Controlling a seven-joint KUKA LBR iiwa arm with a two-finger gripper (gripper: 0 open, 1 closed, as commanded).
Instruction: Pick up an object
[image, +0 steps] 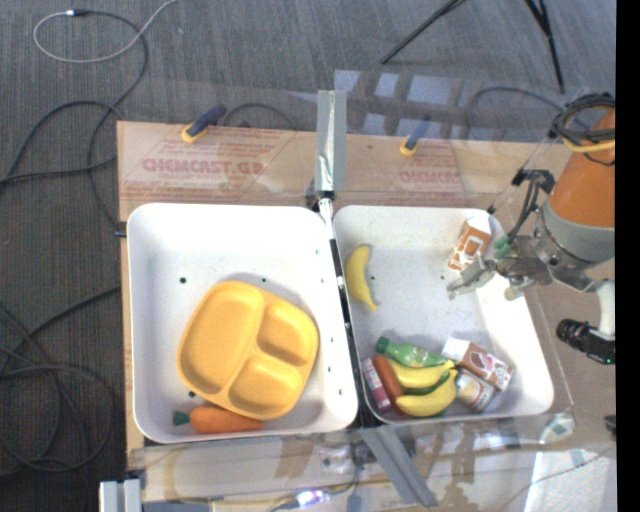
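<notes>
My gripper hangs over the right side of the right bin, its fingers spread open with nothing between them. A small orange and white carton lies just up and left of the fingertips, apart from them. A single yellow banana lies by the bin's left wall. At the bin's front sits a cluster: a green bottle, two bananas, a red and white carton and a small can.
The left bin holds a yellow divided plate and an orange carrot at its front edge. A grey divider strip runs between the bins. Cables lie on the floor at left.
</notes>
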